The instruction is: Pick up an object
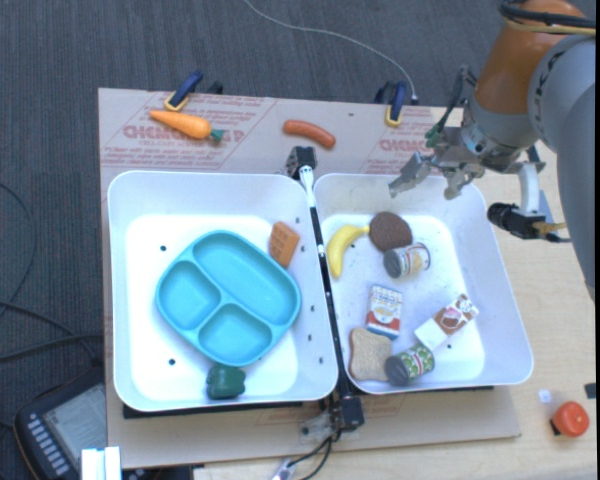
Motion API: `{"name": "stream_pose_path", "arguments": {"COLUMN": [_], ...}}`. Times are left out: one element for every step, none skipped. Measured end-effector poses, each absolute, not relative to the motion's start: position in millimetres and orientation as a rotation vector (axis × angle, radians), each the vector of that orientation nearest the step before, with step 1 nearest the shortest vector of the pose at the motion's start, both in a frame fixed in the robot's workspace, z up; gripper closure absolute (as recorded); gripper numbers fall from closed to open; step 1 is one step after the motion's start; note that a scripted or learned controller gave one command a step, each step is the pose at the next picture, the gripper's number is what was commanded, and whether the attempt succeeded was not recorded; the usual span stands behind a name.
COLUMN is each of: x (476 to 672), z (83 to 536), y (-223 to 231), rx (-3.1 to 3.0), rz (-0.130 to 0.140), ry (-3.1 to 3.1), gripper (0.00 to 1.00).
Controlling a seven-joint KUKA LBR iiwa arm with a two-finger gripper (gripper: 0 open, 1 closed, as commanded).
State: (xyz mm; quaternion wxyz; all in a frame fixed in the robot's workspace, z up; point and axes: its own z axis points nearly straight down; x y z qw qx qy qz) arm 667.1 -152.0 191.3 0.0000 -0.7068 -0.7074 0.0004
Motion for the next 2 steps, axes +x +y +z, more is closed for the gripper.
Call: {"name": "stream_pose_path", "arguments": {"x": [608.4,608.2], "z": [96.3,105.7], "y": [-135.1,-135.4], "rx": [-2.221,-2.222], "rz": [0.001,0.001], "ry": [-2.222,-2.221], "gripper": [0.00,1.00]}}
